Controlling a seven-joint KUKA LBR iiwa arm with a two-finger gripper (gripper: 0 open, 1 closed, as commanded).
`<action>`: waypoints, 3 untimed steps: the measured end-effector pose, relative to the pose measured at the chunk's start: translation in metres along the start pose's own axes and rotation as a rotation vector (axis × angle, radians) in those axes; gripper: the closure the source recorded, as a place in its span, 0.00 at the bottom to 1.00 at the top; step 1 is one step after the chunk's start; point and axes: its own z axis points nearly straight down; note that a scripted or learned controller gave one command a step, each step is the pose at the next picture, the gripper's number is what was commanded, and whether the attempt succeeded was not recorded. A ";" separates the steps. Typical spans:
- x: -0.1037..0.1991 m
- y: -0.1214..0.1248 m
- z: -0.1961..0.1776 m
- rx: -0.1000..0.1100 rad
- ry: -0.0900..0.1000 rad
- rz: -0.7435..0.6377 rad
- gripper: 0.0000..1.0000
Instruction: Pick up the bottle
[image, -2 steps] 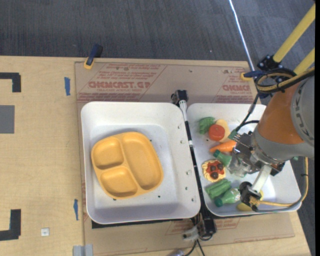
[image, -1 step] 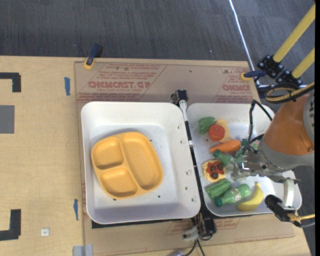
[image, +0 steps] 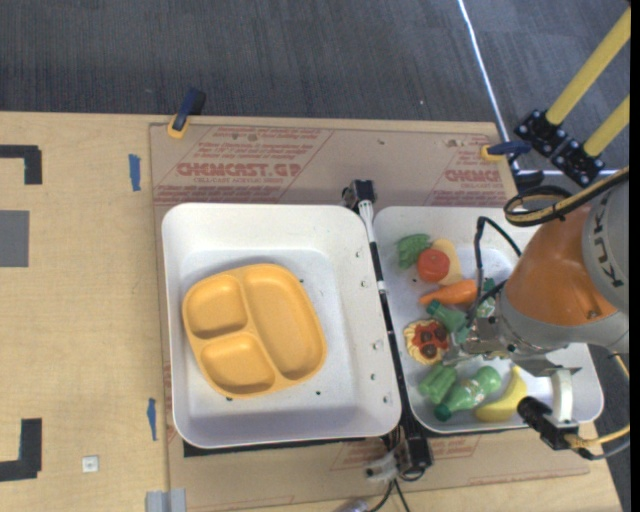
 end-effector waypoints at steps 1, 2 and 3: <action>0.000 -0.002 0.002 0.006 0.000 -0.001 0.00; 0.066 0.024 -0.093 0.013 0.004 0.003 0.00; 0.001 -0.003 -0.006 0.010 0.005 -0.240 0.00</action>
